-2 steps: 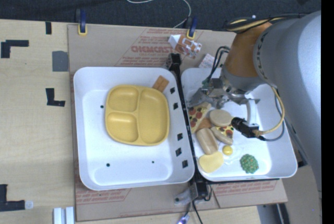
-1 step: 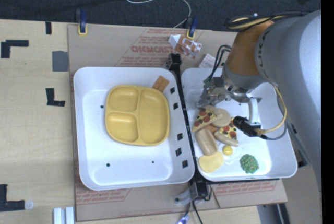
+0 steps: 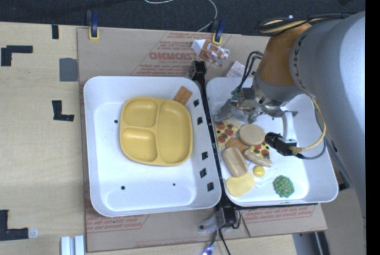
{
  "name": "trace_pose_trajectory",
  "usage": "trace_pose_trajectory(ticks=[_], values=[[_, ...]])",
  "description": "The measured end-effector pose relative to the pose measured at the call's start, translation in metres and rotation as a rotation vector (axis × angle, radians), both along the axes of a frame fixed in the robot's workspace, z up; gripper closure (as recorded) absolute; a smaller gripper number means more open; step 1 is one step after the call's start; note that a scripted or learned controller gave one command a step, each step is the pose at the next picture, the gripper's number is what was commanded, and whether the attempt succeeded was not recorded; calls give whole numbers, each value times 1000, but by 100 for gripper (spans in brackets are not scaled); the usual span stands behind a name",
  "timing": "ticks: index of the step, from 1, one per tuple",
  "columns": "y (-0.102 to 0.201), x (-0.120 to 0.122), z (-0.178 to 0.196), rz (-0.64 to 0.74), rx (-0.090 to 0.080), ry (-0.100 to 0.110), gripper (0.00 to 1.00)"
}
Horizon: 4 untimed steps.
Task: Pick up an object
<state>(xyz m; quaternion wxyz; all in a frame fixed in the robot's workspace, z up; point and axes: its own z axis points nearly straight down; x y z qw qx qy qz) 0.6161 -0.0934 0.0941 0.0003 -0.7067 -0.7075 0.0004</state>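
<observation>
My gripper (image 3: pixel 233 110) is low in the right bin (image 3: pixel 317 185), just above the pile of toy food (image 3: pixel 244 150), but I cannot tell if it grasps anything, so I judge the pick is not yet done. The food lies close to the wall between the bins, with little room there, while the right side of this bin is more free.

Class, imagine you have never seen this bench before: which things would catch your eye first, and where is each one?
Most striking is the yellow divided plate, lying alone in the left bin. Next comes the grey arm with its orange band, reaching from the right over the right bin. Below it lies a cluster of toy food, including a pizza slice and a green broccoli piece.
</observation>
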Motion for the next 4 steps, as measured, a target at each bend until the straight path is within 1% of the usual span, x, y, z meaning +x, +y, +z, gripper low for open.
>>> trace_pose_trajectory(ticks=[1,2,3,4], values=[[-5,-36,-9,-1,0,-2,0],[-11,-38,-9,1,1,-2,0],[-4,-31,-9,0,-1,-1,0],[-2,-56,-9,0,-1,-1,0]])
